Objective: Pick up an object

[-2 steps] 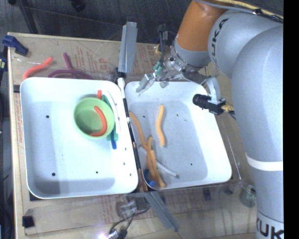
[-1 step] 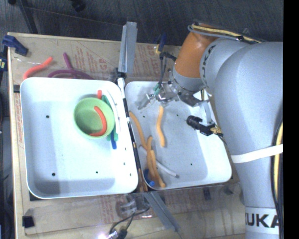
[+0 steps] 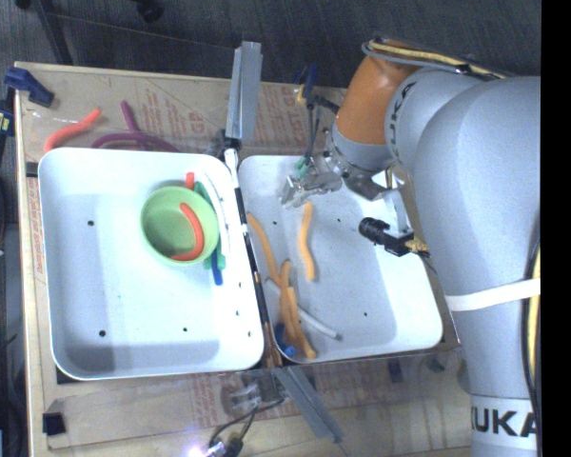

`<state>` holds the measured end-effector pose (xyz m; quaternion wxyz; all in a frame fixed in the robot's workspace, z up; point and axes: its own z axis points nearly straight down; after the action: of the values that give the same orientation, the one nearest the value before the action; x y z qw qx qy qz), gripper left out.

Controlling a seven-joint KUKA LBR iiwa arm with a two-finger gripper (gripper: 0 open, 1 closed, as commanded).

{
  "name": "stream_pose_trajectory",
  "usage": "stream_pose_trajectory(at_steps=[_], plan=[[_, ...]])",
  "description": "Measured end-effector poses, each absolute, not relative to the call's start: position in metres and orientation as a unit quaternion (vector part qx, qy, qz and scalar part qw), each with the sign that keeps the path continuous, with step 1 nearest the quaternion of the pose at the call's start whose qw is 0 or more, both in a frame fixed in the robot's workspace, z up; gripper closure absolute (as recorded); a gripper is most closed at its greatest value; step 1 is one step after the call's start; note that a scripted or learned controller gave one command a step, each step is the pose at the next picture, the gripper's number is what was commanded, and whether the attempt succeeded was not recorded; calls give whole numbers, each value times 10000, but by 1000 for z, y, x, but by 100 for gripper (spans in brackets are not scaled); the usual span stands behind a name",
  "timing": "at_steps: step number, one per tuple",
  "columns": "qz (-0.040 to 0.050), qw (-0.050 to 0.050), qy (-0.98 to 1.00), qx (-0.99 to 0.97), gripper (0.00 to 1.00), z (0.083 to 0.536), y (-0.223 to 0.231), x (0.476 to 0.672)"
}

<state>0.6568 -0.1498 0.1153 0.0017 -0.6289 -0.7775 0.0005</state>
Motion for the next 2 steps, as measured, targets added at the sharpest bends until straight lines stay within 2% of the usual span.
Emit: stream_pose_trajectory(at_steps=[1,2], plan=[[5,18,-7776,-6288,0,115,-150,657],[18,24,-7276,-6860,0,91,-171,618]])
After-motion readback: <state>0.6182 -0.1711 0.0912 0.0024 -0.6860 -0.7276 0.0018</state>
